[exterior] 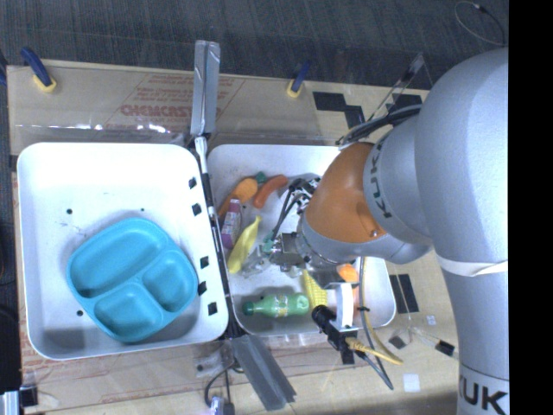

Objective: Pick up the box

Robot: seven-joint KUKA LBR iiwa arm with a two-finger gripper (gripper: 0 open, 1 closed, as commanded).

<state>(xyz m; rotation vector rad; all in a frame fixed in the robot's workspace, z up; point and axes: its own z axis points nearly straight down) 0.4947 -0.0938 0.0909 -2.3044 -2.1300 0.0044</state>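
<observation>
Two white bins sit side by side: a left bin (34, 232) and a right bin (259, 158). The left one holds one blue divided tray (130, 277). The right one holds one green bottle (276, 305), one yellow banana (244, 240) and one orange carrot (256, 188). Other small items there are too hidden to count.

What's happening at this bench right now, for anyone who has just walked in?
A grey and orange robot arm reaches from the right down into the right bin, which holds a jumble of small items: a green bottle, a yellow banana and an orange carrot among them. The left bin holds a blue divided tray. No box can be seen held by the arm.
</observation>
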